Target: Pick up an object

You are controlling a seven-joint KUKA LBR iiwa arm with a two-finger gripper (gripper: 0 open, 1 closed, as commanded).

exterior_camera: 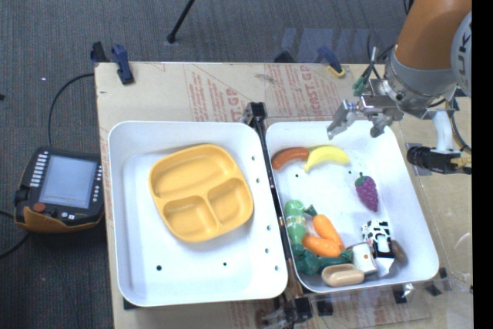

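Two grey fingers of the claw (360, 119) are seen spread apart with nothing between them, held over the far rim of the right-hand shallow white bin (412, 189), well clear of its contents.

Nearest to the claw, a curved yellow plastic banana (326, 157) is laid just beside a reddish-brown toy sausage (288, 156), the two almost touching at their ends. Should either be chosen, the neighbour could be nudged or pinched along with it, and a smooth curved shape is judged likely to slip from a two-finger hold.

Further in, a small purple bunch of toy grapes (367, 191) is set apart on bare floor, and is judged the cleanest target.

At the near end, two orange toy carrots (324, 236) are piled against a green leafy plastic vegetable (294, 217), a black-and-white patterned block (377, 236) and a tan bun-shaped piece (342, 274). A descent there could be blocked by crowding, or fingers could be landed on top of a piece.

A grasp close to the bin wall could be spoiled by a finger striking the rim.

In the left-hand white bin (131, 258), a yellow divided plastic plate (200, 191) is lying flat, offering little edge to be gripped.
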